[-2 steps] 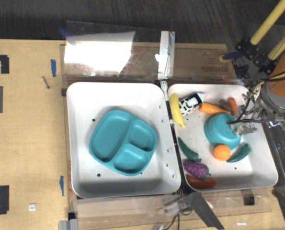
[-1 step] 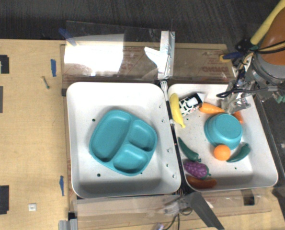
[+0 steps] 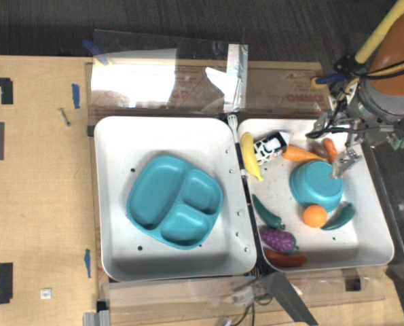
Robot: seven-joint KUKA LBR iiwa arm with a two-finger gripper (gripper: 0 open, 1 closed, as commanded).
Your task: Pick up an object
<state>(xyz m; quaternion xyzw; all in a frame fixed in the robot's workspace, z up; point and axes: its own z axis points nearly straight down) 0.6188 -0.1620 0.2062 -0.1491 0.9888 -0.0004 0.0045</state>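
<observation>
Apparently unlabelled: teal bowl (image 3: 316, 185) beneath pincer (image 3: 342, 163).

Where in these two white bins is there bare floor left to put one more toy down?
Left bin: bare floor rings the divided plate, widest along the back. Right bin: crowded around the bowl; a bare patch lies between grapes and orange ball.

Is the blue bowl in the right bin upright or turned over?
Upright: the blue bowl shows its open rim and hollow inside, facing up.
</observation>
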